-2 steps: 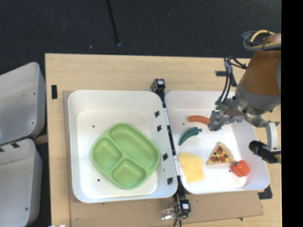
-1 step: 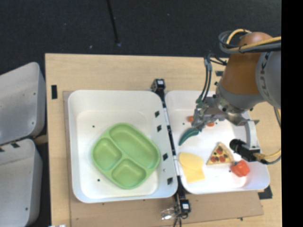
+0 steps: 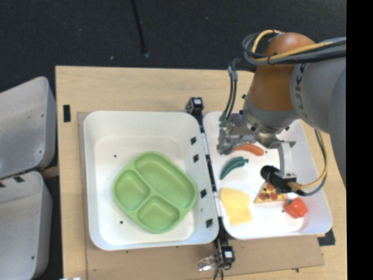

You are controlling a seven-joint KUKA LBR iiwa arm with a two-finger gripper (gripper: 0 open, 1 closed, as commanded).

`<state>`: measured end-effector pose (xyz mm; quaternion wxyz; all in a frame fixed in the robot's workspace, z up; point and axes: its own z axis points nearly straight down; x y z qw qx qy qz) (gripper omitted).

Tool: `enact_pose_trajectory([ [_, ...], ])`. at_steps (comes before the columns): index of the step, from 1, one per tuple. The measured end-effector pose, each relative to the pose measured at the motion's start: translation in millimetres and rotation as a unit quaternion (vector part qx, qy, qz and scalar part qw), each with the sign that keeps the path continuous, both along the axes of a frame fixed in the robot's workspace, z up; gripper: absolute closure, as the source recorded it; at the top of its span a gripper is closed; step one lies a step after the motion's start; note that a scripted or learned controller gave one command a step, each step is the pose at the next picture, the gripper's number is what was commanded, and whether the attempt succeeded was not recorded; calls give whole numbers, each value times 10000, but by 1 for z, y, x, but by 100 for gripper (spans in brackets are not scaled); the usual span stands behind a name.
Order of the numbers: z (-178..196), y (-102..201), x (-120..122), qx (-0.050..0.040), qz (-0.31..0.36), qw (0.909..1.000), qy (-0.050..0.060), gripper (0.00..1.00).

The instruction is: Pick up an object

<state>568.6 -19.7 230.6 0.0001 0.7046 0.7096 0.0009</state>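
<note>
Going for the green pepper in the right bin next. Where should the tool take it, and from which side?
Probably across its middle, coming straight down from above. The green pepper lies flat on the right bin floor, long and thin, slanting from lower left to upper right, so closing across its narrow width suits it. The orange pepper lies close by its upper end, so keep toward the lower half.

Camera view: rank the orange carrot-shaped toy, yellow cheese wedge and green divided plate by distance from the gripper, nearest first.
1. Orange carrot-shaped toy: right bin, just beside the gripper.
2. Yellow cheese wedge: right bin, near its front-left corner.
3. Green divided plate: left bin, across the divider.
</note>
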Motion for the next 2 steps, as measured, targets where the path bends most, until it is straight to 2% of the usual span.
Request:
enact_pose_trajectory([
  [2, 13, 101, 2, 3, 6, 10000, 1, 100],
])
